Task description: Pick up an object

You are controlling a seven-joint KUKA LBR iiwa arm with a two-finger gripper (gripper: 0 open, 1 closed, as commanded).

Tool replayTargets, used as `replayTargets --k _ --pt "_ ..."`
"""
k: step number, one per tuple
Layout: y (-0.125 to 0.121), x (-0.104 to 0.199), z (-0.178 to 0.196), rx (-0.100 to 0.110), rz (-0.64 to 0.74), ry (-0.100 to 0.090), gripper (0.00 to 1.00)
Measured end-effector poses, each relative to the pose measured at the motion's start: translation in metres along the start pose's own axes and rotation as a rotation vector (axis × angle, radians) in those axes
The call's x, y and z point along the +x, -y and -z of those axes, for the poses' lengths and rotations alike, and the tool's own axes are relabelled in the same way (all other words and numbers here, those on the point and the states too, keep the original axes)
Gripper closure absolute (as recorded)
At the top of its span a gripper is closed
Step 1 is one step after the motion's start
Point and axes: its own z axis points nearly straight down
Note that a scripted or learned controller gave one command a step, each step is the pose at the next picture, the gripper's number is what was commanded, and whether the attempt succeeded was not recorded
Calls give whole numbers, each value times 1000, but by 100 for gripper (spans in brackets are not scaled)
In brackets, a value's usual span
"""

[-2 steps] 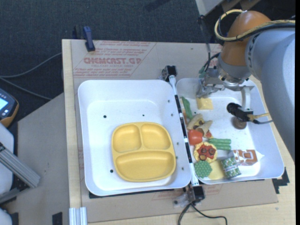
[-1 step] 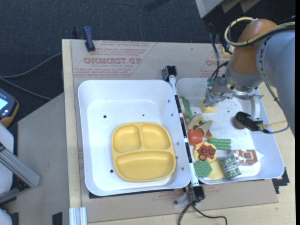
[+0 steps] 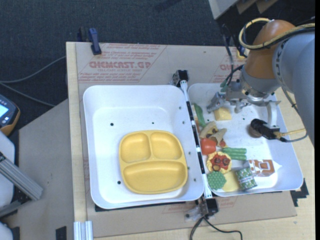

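Observation:
The right bin (image 3: 287,149) holds several toy foods. A pale yellow block (image 3: 223,114) lies near its back left, beside a green pod (image 3: 198,115) along the left wall. Further forward are a tan piece (image 3: 212,131), a red tomato (image 3: 208,146), a green bean bundle (image 3: 234,153), a red pizza slice (image 3: 220,162), a green can (image 3: 245,178) and an orange-and-white packet (image 3: 265,167). My gripper (image 3: 227,102) hangs open at the back of this bin, just behind and above the yellow block, with nothing between its fingers.
The left bin (image 3: 100,109) holds a yellow divided plate (image 3: 152,161). A ridge (image 3: 192,129) separates the two bins. The arm (image 3: 285,54) comes in from the upper right over the right bin's back edge. Cardboard (image 3: 120,64) lies behind the bins.

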Motion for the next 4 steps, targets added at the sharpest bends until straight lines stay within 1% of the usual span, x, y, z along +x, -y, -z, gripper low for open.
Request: replayTargets --k 1,2,3,4 --pt "-1 0 11 -3 0 1 100" --pt "0 0 10 -2 0 1 0" --pt "-26 -2 -21 -5 2 2 0" --pt "-26 -2 -8 -9 3 2 100"
